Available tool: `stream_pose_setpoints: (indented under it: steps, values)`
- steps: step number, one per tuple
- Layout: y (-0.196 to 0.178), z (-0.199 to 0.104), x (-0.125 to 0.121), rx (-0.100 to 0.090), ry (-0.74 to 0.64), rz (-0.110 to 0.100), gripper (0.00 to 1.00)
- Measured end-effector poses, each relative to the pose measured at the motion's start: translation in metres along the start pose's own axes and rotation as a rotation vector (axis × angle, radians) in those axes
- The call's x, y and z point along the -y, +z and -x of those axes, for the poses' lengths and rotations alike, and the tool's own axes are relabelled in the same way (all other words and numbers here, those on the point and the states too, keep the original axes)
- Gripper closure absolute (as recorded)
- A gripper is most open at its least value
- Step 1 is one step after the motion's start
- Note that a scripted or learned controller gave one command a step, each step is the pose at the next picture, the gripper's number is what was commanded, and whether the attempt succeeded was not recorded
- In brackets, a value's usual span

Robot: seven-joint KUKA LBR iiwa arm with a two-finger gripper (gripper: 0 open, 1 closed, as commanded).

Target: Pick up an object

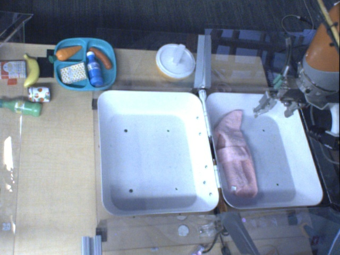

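Above the far right corner of the right bin (313,195) the tool (275,106) hangs, its two fingers spread apart with nothing between them. The only object inside the bins is a pink cloth (235,155), folded long; it lies below and to the left of the tool, near but apart from it, along the left wall of the same bin. The left bin (106,158) lies further to the left of the tool. Beyond the bins, on the counter (48,163), stand a white lidded cup (175,61), a blue tray (109,62) with toy food, and a banana (32,70). I judge that the task is at its beginning: no grasp is made. What is left is to bring the tool over the cloth, go down, close on it and lift.
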State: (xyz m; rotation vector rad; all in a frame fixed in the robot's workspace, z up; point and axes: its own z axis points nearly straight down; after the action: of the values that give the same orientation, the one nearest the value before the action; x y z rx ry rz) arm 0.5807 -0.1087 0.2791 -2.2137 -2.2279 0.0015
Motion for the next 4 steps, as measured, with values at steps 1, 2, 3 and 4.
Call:
stream_pose_setpoints:
  steps: [1, 2, 3, 4]
  values:
    - [0.076, -0.002, 0.028, 0.0, -0.107, -0.001, 0.0]
    - [0.18, 0.0, 0.039, 0.003, -0.201, 0.015, 0.0]
    - [0.186, 0.0, 0.063, 0.005, -0.185, 0.03, 0.0]
    - [0.176, -0.003, 0.061, 0.0, -0.189, 0.03, 1.0]
